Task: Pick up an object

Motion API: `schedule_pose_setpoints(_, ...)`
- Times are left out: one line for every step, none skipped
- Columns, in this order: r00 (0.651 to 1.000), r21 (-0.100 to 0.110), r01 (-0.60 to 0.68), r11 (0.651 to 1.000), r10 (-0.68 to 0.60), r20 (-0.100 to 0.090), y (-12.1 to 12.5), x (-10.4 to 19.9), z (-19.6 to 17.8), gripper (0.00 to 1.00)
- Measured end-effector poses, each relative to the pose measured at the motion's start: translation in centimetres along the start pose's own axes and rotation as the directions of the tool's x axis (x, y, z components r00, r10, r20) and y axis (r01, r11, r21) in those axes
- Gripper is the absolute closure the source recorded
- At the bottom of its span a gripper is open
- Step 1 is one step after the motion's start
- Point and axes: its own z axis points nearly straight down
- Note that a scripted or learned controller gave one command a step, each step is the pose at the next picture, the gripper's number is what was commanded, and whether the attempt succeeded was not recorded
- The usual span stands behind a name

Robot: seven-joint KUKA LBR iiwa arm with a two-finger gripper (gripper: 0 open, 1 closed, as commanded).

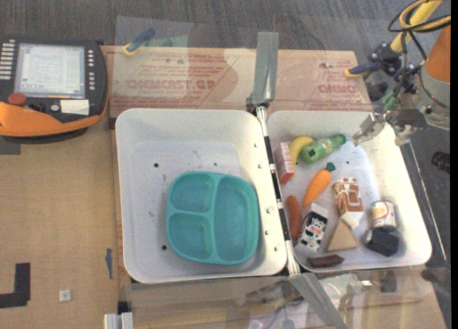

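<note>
Two-finger gripper poised above right white bin, fingers seemingly parted, nothing held. Nearest: green plastic bottle beside yellow toy banana. Best approached centred, squarely across its width.

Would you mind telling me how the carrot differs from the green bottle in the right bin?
The carrot is orange and tapered, pointing down-left; the green bottle is green with a blunt cap, lying nearly crosswise. The carrot lies mid-bin, the green bottle nearer the far wall beside the banana. Both lie flat in the right bin.
</note>
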Motion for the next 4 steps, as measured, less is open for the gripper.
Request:
schedule_pose_setpoints(1.0, 0.001, -0.017, 1.0, 0.017, -0.001, 2.4, 6.0, 13.0, 0.0)
schedule_pose_setpoints(0.997, -0.004, 0.071, 0.997, -0.071, 0.0, -0.1, 7.3, 14.8, 0.0)
schedule_pose_setpoints(0.998, -0.009, 0.069, 0.998, -0.069, 0.0, 0.1, 7.2, 13.7, 1.0)
schedule_pose_setpoints(1.0, 0.0, -0.008, 1.0, 0.008, -0.001, 3.4, 16.8, 5.0, 1.0)
